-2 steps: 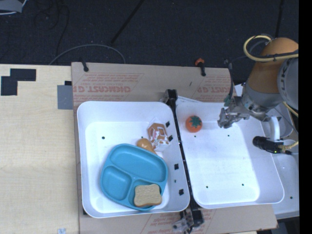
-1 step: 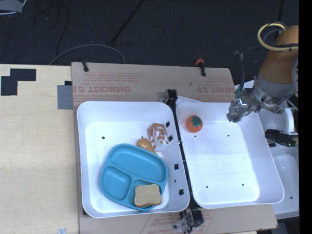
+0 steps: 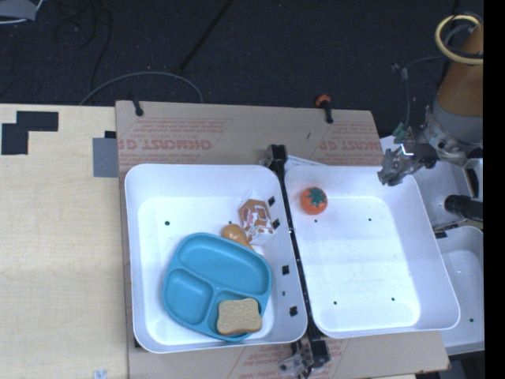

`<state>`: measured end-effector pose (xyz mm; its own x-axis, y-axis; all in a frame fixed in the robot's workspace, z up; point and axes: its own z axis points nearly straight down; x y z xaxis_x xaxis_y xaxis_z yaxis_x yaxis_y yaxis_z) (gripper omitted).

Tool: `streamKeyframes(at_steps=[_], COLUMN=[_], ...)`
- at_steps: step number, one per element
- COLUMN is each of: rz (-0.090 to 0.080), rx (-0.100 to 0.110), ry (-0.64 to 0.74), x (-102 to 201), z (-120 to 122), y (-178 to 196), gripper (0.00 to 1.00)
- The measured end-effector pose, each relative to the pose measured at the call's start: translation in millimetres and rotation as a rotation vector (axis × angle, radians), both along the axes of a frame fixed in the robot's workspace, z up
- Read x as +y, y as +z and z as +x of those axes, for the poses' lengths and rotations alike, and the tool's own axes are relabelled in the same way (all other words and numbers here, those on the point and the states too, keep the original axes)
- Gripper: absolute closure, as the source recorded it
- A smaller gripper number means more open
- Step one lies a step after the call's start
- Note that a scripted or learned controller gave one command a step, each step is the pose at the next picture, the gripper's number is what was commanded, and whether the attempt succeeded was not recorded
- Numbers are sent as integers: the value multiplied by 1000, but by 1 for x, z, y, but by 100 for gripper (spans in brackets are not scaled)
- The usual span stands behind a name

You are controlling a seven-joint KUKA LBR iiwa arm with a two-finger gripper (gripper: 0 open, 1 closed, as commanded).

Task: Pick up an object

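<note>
Camera view. Two shallow white bins sit side by side on the tabletop [image 3: 55, 235]. The left bin [image 3: 150, 212] holds a blue divided tray [image 3: 207, 279] tilted toward the near corner; a tan bread-like slice [image 3: 239, 316] lies in the tray's near compartment. Just beyond the tray's far edge lie a small orange-yellow item [image 3: 233, 233], partly hidden by the tray rim, and a brown-and-white patterned piece [image 3: 256, 216], possibly a toy house; the two appear to touch. The right bin [image 3: 394, 290] holds a small orange-red round object with a green top [image 3: 313, 200], near its far left corner. The arm [image 3: 460, 93] stands at the right; its claw [image 3: 394, 168] hangs over the right bin's far right corner, well apart from the round object. Whether the claw is released or clenched cannot be told at this resolution.
</note>
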<state>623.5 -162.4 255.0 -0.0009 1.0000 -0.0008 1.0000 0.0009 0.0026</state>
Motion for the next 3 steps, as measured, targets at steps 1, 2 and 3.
streamKeyframes(at_steps=[1, 2, 3], rz=[2, 3, 2], rx=[7, 7, 8], ry=[3, 3, 2], x=[48, 99, 138], z=[-7, -29, -48], y=[-9, -3, -7], gripper=[100, 100, 100])
